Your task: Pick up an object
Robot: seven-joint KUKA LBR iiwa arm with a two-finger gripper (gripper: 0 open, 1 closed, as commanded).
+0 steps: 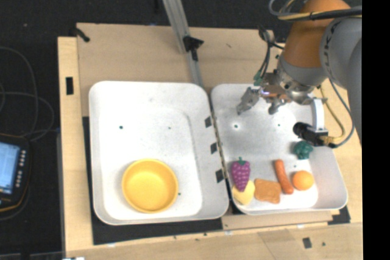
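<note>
The gripper [261,101] hangs over the right bin's [256,137] far edge, fingers spread wide, holding nothing. Along that bin's near edge lie grapes [241,172], a carrot [281,176] and an orange [302,180]. A yellow bowl [150,185] sits in the left bin's [146,112] near corner.

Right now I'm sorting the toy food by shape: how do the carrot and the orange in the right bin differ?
The carrot is long and thin, the orange round. The carrot is reddish-orange, the orange a lighter yellow-orange. The carrot lies at a slant, its upper end toward the bin's middle; the orange has no visible direction. Both lie side by side near the right bin's front edge.
</note>
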